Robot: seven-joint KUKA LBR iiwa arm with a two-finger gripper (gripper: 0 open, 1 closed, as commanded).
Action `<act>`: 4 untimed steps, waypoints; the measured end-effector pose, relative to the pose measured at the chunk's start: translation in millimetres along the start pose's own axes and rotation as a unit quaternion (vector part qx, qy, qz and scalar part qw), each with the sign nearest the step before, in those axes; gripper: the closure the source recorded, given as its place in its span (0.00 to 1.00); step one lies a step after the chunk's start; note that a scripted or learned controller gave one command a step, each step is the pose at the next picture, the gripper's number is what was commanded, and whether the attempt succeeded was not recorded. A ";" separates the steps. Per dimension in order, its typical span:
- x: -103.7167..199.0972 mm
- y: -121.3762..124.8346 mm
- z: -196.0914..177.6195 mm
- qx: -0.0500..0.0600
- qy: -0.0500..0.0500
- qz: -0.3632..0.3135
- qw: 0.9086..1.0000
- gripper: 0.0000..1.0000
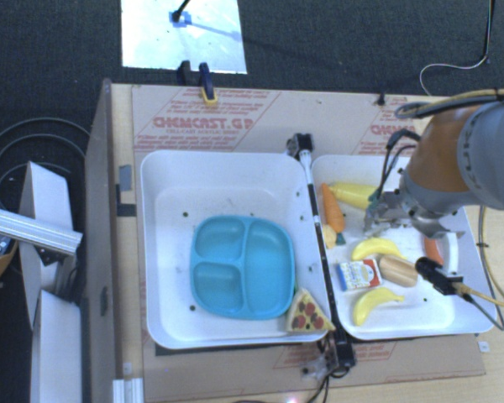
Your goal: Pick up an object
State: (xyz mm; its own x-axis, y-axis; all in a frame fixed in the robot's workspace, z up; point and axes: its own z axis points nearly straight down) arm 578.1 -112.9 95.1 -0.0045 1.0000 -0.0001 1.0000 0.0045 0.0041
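Observation:
The right bin (403, 326) holds toy food: an orange carrot (331, 207), a yellow squash-like piece (353, 194), two bananas (375, 248) (372, 302), a small red and white carton (358, 274), a bread roll (397, 269) and an orange-red piece (434, 249). My gripper (376, 219) hangs low over this bin, just above the upper banana and right of the carrot. The wrist and arm (454, 154) cover its top.
The left bin (164, 225) holds a blue divided plate (239, 265) and a pizza slice (307, 313) at its front right corner. A black divider (317, 225) runs between the bins. Cables (479, 296) trail along the right bin's edge.

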 end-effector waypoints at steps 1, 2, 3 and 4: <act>0.0 -0.2 0.4 0.000 0.000 0.000 1.000 0.00; -6.6 79.1 12.4 0.016 0.001 -0.004 1.000 0.00; -8.2 -17.7 11.5 0.006 0.001 0.003 1.000 0.00; -7.3 -11.9 0.0 0.000 0.000 0.001 1.000 1.00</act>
State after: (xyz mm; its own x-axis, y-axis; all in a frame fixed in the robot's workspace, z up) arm 566.2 -120.3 95.1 -0.0023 1.0000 -0.0004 1.0000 0.0023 0.0036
